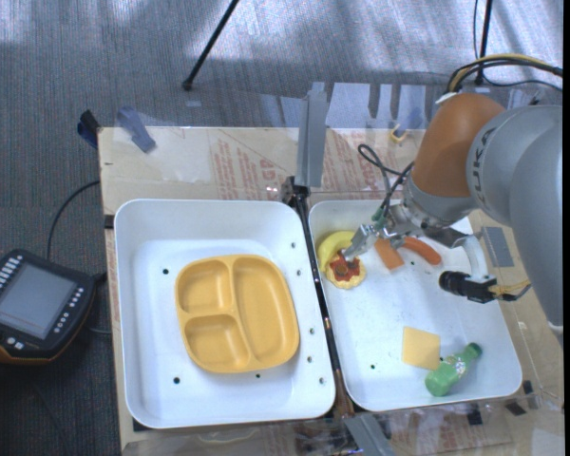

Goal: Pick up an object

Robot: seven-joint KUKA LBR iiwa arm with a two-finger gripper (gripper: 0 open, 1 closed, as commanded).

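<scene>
Landmark: right-hand shallow white plastic bin (361,388); all places given from it.

Item 1. Two-finger metal gripper (353,247) on the grey arm, low over the bin's upper left corner. Whether it is released or clenched on anything cannot be told; its tip overlaps the objects below.

Item 2. Small round red-and-yellow toy food piece (345,271), in that same corner, just under the gripper tip. Judged the likeliest target.

Item 3. Yellow curved banana-like toy (331,245), touching item 2 on its upper left, close against the bin's left wall.

Item 4. Orange wedge-shaped piece (389,255) and orange sausage-shaped piece (422,249), along the bin's upper edge, just right of the gripper.

Item 5. Flat pale yellow square slice (421,348) and green plastic bottle (451,371), lower right part of the bin, well apart from the gripper.

Item 6. Yellow three-compartment plastic tray (236,312), in the neighbouring left bin (142,255).

Handling note: items 2 and 3 lie packed against the wall. A good descent should centre on one piece alone, straddling its narrow axis, keeping off the wall; the low round piece may slip out sideways.
</scene>
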